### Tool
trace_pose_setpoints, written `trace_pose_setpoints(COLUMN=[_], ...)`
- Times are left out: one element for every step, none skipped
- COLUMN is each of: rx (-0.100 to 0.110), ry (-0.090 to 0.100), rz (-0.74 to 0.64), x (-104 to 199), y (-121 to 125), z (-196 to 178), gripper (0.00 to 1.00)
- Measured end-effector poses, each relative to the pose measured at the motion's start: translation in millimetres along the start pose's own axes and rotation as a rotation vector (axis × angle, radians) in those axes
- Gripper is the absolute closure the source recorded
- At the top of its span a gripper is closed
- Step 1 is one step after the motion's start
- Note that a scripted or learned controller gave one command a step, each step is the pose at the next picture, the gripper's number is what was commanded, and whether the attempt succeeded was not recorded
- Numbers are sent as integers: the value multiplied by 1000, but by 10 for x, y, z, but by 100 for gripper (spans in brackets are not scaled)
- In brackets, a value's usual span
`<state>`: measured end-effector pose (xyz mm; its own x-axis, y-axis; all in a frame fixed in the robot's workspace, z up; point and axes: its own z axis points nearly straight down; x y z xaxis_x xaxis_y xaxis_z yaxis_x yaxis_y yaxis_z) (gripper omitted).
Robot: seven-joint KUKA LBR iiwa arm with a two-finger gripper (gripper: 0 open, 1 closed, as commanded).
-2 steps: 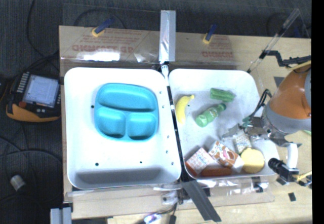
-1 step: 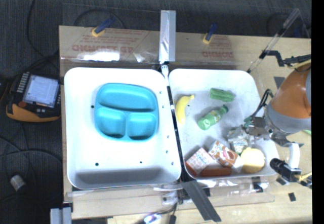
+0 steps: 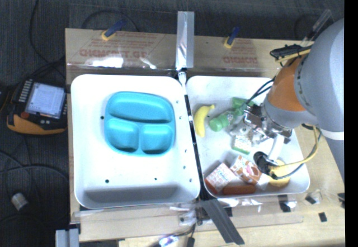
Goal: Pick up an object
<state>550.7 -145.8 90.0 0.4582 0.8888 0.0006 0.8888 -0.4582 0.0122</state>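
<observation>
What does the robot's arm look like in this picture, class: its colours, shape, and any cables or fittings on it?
The arm is a thick, rounded grey body entering from the right, with an orange band above the wrist. Thin dark cables loop around the wrist, where the metal gripper assembly of small silver and black parts sits. Its finer details are too small to tell.

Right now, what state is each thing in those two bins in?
Blue tray: flat in left bin, compartments bare.
Banana: lying in right bin, near divider.
Green bottle: on its side beside banana.
Sausage: lying along front wall.
Gripper: low among the items.
</observation>
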Motion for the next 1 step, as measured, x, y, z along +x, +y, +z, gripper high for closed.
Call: trace_pose_setpoints(rx=[1], ry=[-1], rz=[0], x=[-7], y=[-4], z=[9], gripper=[0])
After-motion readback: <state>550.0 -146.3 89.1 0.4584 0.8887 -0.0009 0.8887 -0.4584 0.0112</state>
